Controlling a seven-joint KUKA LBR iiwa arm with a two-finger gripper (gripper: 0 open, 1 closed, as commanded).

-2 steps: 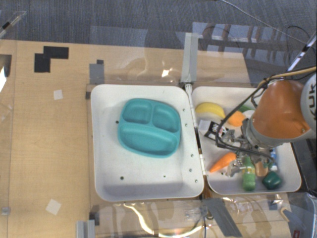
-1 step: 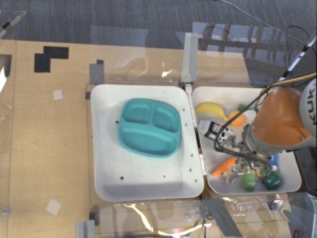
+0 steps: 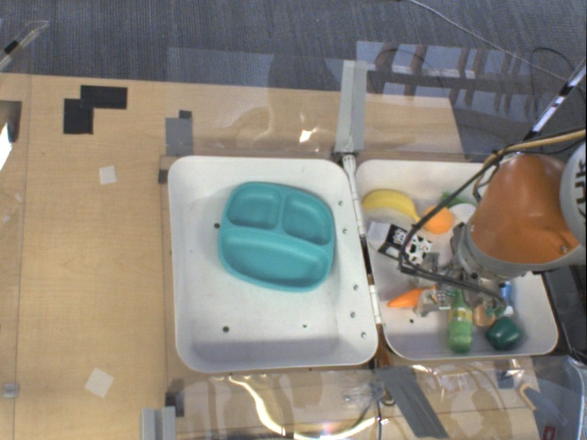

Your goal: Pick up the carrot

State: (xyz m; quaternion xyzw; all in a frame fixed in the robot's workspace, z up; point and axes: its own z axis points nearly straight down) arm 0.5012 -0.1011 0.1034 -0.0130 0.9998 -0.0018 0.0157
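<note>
In the right bin, an orange tapered carrot lies near the front left, its tip pointing left. Its thicker end runs under my gripper, which sits low right beside it; the arm's orange band covers the bin's right side. From here I cannot make out whether the carrot is between the gripper's tips or only next to them.
Behind the gripper are a yellow banana, a black-and-white packet and another orange piece with a green top. A green bottle and a dark green item lie at the front. The left bin holds a teal divided plate.
</note>
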